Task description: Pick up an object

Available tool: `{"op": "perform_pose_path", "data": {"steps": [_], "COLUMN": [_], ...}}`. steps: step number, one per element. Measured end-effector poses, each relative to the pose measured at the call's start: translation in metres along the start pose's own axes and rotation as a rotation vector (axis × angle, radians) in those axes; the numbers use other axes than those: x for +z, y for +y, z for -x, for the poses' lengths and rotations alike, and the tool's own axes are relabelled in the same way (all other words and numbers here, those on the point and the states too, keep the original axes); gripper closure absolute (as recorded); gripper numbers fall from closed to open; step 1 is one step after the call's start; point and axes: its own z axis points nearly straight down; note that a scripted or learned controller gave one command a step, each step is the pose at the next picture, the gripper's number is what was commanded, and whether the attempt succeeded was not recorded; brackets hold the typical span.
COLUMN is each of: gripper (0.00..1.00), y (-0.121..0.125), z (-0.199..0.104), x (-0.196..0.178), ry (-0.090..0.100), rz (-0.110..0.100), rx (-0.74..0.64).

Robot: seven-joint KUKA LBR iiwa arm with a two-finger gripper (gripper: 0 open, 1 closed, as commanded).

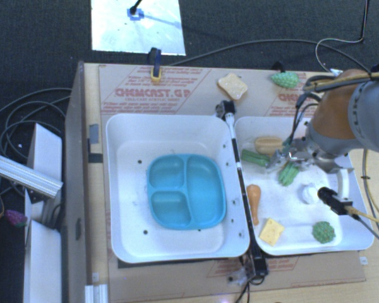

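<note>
The claw (pixel 289 161), centre right, sits over a green pod (pixel 287 173); its grip cannot be told. The pod is judged light, stiff, best taken mid-length.

the floor (pixel 38 36) is dark, speckled carpet. a pale square sheet (pixel 138 17) lies on it at the top, with a small blue mark (pixel 136 12) and a thin dark rod slanting across. black cables (pixel 25 115) loop over the floor at the left, and another cable (pixel 259 43) curves along the top right. the counter (pixel 177 87) is covered in brown board with red lettering. at the far left stand a white block (pixel 44 150) and a ribbed metal rail (pixel 25 174). light is even and soft.
</note>
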Motion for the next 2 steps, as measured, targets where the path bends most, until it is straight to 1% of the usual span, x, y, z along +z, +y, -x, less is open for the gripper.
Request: {"op": "perform_pose_path", "data": {"steps": [1, 2], "gripper": [1.0, 0.0], "y": [0.0015, 0.0014], "z": [0.0015, 0.0014], "x": [-0.0118, -0.0117], "ry": [-0.003, -0.003], "rz": [0.006, 0.005], "rx": [0.0, 0.0]}}
